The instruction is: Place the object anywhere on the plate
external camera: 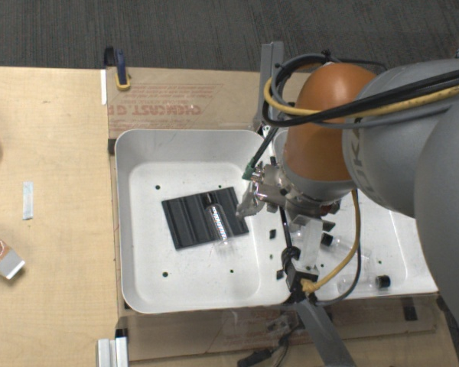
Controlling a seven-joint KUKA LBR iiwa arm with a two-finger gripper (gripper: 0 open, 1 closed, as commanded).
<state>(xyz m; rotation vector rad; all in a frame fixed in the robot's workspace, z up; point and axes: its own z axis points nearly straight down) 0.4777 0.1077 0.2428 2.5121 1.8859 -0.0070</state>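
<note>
A black ribbed plate (193,219) lies flat in the middle of the left white bin (138,281). On the plate's right part rests a small shiny silvery object (219,222), long and narrow. My gripper (246,203) hangs over the plate's right edge, just up and right of the silvery object. The bulky wrist with its orange band (329,98) hides much of the gripper from above. Whether the gripper touches the object is unclear.
The right bin (413,277) holds small dark bits and a dark piece (382,281) near its front right. Cables (344,270) loop below the wrist. Left of the bins, the wooden bench bears a white strip (28,201) and a small packet (1,255).
</note>
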